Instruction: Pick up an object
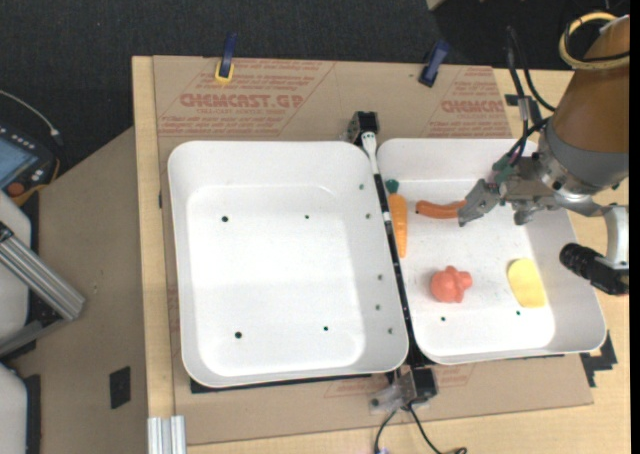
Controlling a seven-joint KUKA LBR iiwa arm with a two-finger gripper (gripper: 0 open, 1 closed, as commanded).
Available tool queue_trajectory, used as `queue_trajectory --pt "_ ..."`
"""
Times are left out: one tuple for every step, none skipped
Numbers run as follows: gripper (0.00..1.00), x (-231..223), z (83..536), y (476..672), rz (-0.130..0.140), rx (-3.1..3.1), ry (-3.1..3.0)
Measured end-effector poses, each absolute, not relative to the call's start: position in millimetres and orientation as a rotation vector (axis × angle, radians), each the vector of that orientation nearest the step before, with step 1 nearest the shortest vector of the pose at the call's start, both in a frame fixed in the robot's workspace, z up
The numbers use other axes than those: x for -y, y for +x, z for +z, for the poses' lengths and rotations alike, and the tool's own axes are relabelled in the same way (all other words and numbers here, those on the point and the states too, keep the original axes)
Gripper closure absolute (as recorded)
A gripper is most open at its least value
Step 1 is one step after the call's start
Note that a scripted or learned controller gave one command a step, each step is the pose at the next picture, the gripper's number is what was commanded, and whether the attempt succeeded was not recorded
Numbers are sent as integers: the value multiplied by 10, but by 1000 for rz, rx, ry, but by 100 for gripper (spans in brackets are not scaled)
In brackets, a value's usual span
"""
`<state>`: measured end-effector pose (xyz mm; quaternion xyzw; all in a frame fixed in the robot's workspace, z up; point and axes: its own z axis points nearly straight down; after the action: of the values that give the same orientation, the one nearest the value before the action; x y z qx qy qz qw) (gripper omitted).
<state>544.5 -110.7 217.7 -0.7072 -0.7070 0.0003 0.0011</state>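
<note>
Gripper (480, 204) is hovering in the right bin (480, 342), its grip state impossible to tell; an orange sausage-shaped piece (436, 209) is lying just beside it, so lowering squarely over that piece before closing seems advisable

One fixed overhead camera, slanted, both bins (190, 242)

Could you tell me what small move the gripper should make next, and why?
Probably a short descent onto the orange curved piece: the gripper hangs at that piece's right end in the right bin, nearer than the pink lump or the yellow piece.
</note>
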Motion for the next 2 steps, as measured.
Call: queue_trajectory --pt "0 2332 2682 4888 4 2213 -2245" --pt "0 2003 4018 4808 -13 2237 -2230"
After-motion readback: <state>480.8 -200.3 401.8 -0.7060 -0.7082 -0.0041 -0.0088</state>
